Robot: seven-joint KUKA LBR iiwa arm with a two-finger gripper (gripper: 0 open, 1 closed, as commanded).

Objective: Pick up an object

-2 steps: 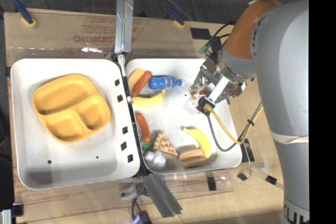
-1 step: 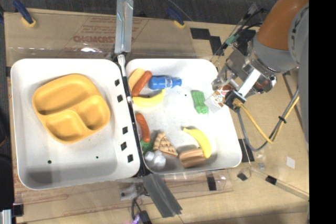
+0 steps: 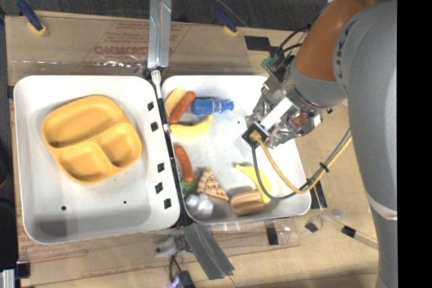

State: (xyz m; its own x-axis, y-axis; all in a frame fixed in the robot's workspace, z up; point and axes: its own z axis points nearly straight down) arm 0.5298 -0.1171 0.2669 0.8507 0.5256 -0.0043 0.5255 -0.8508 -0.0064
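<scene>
- end effector (image 3: 278,119): over the right bin's (image 3: 219,148) right edge; spread or pressed together cannot be told.
- blue bottle (image 3: 210,106): near that bin's far edge.
- yellow divided tray (image 3: 91,138): in the left bin (image 3: 88,206).

The single fixed camera is hanging above the bench (image 3: 67,37) and looking down at a slant, sitting near enough that the left bin (image 3: 88,209) and the right bin (image 3: 223,138) are filling most of the frame side by side, while the arm (image 3: 364,64) is reaching in from the right.
</scene>
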